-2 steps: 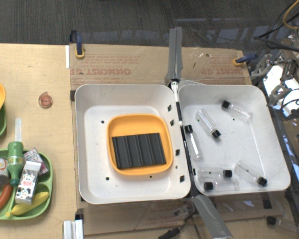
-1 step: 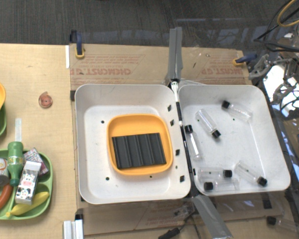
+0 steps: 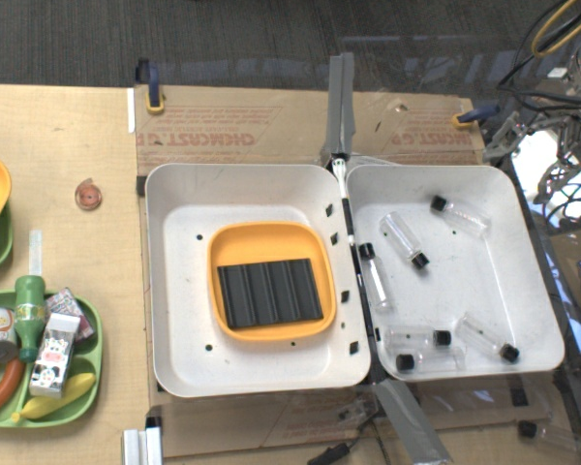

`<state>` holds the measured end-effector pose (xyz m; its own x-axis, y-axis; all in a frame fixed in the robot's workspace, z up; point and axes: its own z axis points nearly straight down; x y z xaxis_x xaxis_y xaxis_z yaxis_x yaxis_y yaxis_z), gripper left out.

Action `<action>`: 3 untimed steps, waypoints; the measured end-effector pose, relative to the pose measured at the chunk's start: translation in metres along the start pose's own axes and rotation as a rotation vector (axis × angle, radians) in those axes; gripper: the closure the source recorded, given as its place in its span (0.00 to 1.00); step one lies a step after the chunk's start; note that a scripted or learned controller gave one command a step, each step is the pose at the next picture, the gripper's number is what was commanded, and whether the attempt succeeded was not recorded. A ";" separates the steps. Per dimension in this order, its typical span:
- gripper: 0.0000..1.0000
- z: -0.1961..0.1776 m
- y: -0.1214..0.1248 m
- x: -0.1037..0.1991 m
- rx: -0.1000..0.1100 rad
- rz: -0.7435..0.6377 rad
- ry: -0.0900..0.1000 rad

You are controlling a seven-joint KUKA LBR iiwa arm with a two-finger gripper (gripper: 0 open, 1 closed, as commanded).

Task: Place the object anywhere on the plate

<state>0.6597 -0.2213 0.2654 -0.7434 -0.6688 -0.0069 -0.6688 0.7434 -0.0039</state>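
Beginning at the tool, its state cannot be told from the camera view. On the side the arm reaches from, the right bin [image 3: 519, 223] holds several clear tubes with black caps, lying flat and scattered. One tube [image 3: 405, 239] lies slantwise in the upper middle, and another [image 3: 460, 214] lies near the far corner. A thin one [image 3: 372, 277] runs along the wall next to the left bin. Three more [image 3: 487, 338] cluster along the near edge. All of them are in the right bin, well apart from the plate. The left bin [image 3: 179, 289] carries the orange-yellow plate [image 3: 269, 236], set about in its middle. On the plate rests a dark grey ribbed slab [image 3: 270, 293], covering most of the plate's floor. Both bins stand on a sheet of brown cardboard [image 3: 232, 129] on the worktop. Further left, a green tray [image 3: 81, 387] holds toy food, with a green bottle [image 3: 29, 316] among it.
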 end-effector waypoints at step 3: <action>0.00 0.020 0.000 0.000 -0.005 -1.137 -0.002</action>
<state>0.6599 -0.2206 0.2459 0.2941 -0.9558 -0.0040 -0.9558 -0.2941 -0.0047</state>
